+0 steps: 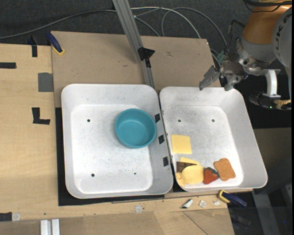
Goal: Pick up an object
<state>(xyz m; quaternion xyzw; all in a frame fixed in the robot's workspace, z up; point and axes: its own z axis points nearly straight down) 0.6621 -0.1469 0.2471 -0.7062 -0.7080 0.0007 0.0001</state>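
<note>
Gripper [216, 80] parted and empty above the right bin's [235, 102] far rim

Take the right bin as your landmark: the gripper hangs over its far edge near the right corner, two dark fingers spread apart with nothing between them. In that bin's near end you have a yellow square [181, 144], a yellow lump [191, 175], a red piece [210, 176] and an orange piece [225, 169] (the last three clustered close together). Left of the bin, in its neighbour [78, 146], sits a blue bowl [134, 128]

Two white bins [78, 180] [250, 131], one blue bowl [134, 127].
</note>
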